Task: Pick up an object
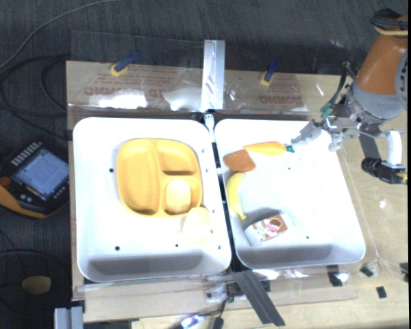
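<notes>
Sat near the top-left corner of the right bin (342,204): toy carrot (264,148), touching a brown slice (239,160). Below those, banana (234,194) and small carton (266,229). Hovered just right of the carrot tip: gripper (300,140), probably holding nothing, jaw spread impossible to make out.

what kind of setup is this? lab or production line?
Most likely a robotics lab grasping rig: two white bins on a bench, toy food such as a banana, a yellow tray, and a teach pendant lying on the carpet.
</notes>
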You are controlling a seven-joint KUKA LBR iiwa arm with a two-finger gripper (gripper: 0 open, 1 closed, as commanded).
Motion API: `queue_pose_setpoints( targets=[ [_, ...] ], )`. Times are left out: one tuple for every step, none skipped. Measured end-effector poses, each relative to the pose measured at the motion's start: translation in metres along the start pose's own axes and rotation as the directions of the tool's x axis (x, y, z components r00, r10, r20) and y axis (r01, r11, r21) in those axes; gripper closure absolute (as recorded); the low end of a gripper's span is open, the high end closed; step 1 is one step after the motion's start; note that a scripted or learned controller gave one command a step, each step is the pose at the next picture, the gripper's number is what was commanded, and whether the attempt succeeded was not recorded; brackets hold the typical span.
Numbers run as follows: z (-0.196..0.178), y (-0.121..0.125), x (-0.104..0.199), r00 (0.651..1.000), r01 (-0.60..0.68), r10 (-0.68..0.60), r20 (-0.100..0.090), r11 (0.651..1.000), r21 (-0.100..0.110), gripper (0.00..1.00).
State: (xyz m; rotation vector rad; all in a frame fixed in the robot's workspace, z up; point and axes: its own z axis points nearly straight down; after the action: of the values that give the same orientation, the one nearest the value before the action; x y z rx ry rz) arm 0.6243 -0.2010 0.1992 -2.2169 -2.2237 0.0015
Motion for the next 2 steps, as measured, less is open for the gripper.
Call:
queue_pose_setpoints(
  targets=[
    [0.105,0.033,0.057,1.0,-0.019,0.019,0.005,1.0,-0.001,0.0],
    [0.111,0.006,0.09,1.0,0.023,-0.023,0.006,1.0,-0.008,0.0]
  ],
)
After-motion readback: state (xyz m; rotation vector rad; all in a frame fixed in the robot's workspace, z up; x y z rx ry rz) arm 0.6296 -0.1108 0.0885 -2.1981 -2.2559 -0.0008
